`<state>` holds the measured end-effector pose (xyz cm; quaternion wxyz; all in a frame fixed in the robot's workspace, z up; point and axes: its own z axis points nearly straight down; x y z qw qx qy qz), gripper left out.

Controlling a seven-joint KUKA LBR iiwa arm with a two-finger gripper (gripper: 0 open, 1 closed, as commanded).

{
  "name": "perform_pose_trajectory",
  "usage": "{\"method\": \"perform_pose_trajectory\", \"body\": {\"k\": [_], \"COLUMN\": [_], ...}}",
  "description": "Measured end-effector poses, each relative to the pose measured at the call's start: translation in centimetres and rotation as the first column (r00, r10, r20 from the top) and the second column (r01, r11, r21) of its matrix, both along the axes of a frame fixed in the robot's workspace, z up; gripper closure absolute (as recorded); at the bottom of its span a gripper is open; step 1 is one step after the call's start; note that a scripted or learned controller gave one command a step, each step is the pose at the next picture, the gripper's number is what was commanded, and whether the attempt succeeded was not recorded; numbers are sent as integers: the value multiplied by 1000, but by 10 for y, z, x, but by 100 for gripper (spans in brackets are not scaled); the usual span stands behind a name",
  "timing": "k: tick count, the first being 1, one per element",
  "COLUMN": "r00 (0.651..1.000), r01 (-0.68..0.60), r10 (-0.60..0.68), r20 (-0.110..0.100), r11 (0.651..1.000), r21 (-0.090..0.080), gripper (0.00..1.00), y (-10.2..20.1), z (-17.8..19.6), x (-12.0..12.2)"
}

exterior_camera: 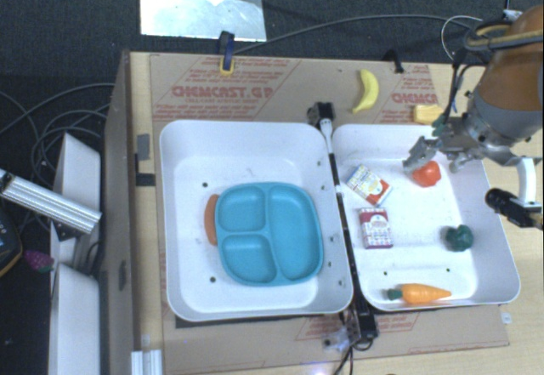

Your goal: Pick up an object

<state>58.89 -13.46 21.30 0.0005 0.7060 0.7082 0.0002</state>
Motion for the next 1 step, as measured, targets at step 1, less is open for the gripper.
{"method": "perform_pose_trajectory", "body": {"k": [1], "r00": [1000], "r01": [-1], "r10": [1], "r20": [-2], "r11": [1000], "r21": [1], "gripper": [0], "y": [18], "z": [-101], "x": [11]}}
